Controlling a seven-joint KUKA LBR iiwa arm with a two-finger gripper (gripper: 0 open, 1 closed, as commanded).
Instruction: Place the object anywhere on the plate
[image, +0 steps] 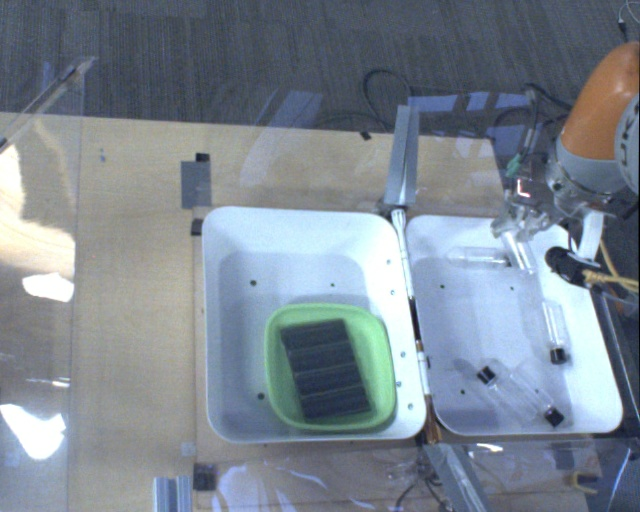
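Gripper (520, 240) above right white bin (600, 400), jaw state impossible to tell. Dark ridged rectangular block (324, 370) already lying on green square plastic plate (378, 345); placement apparently done.

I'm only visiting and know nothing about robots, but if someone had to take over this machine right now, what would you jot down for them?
Tool: above the far edge of the right bin; whether it is open or shut cannot be told, and nothing is seen held in it.
Things: several clear tubes with dark caps lie loose in the right bin. The green plate sits in the left bin with a dark ridged block lying on it.
Done: no tube is on the plate.
Left: pick one tube from the right bin, carry it across, and set it anywhere on the plate.
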